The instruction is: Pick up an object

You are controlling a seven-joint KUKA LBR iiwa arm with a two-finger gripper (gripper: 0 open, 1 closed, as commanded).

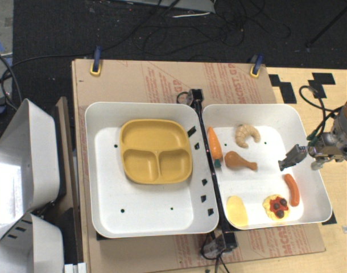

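Note:
The right bin (287, 118) holds several toy foods. An orange carrot (215, 144) lies along its left wall. A beige croissant (247, 134) sits at the back, with a brown chicken drumstick (240, 161) just in front of it. A red sausage (292, 189) lies near the right wall. A small tart with dark berries (276, 206) and a pale yellow slice (237, 210) rest at the front. My gripper (291, 157) reaches in over the bin's right side, just above the sausage and right of the drumstick. It holds nothing that I can see.
The left bin (99, 152) holds a yellow divided plate (156, 151). Both bins stand on a brown board (162, 78) held by two clamps at the back. Cables run from the arm (333, 144) at the right edge. Grey boxes (23, 158) stand at the far left.

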